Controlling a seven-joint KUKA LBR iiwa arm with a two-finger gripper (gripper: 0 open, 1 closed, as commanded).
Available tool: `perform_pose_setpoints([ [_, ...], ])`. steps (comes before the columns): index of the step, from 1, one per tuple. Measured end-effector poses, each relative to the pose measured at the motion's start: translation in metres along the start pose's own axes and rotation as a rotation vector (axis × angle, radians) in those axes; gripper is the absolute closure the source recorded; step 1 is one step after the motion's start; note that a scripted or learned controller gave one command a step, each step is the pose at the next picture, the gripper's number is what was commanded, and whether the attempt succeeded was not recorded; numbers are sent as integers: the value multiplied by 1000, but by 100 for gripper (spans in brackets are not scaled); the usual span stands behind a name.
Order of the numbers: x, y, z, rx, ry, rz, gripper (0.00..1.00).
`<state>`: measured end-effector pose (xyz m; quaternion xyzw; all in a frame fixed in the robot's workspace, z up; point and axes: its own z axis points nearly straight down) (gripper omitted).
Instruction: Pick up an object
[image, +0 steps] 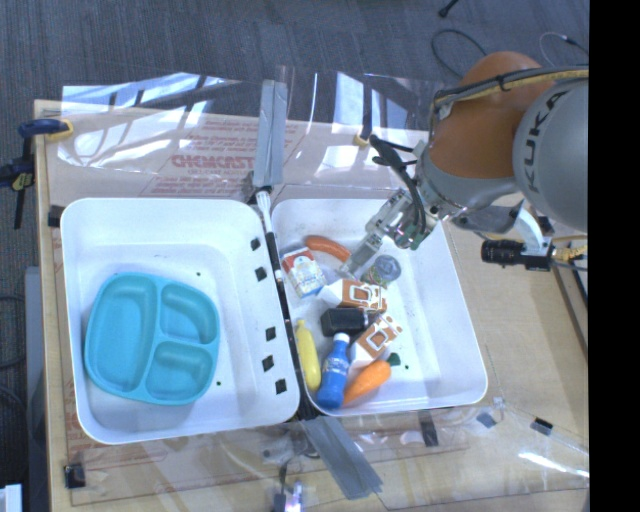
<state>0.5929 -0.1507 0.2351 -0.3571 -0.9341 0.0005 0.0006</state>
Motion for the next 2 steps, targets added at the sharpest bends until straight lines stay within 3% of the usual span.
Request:
perform_pose_setpoints([
  [1,-35,-9,79,1,1,39,0],
  [2,-64,8,140,-4,-5,69,0],
])
